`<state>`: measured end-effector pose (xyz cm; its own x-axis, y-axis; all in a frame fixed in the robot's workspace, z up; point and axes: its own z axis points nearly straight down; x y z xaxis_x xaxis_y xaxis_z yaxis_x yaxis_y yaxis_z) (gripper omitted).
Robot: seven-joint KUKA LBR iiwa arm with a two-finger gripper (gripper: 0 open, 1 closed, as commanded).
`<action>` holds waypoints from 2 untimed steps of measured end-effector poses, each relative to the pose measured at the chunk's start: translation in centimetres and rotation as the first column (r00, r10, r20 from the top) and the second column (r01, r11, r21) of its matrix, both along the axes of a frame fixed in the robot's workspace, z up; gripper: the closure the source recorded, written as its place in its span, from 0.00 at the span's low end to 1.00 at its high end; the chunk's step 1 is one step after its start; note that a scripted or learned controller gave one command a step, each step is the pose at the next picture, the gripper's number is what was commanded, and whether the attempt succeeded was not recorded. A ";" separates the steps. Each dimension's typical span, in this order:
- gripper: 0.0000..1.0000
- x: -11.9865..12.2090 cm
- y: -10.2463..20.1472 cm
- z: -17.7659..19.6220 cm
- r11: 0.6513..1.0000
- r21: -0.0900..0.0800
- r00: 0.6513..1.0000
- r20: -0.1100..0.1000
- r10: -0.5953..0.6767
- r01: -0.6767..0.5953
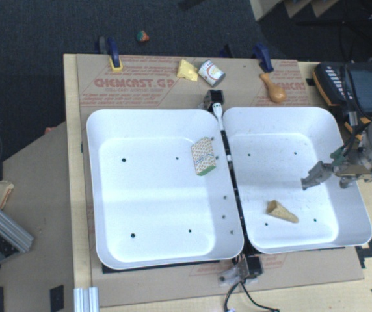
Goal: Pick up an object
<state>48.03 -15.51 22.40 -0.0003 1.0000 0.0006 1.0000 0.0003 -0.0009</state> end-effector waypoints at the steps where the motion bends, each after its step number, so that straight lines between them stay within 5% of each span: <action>1: 0.00 0.0 5.3 -14.4 1.000 0.003 1.000 -0.004 0.002 -0.002; 2: 1.00 0.1 4.9 -12.8 1.000 -0.002 1.000 0.003 -0.002 0.002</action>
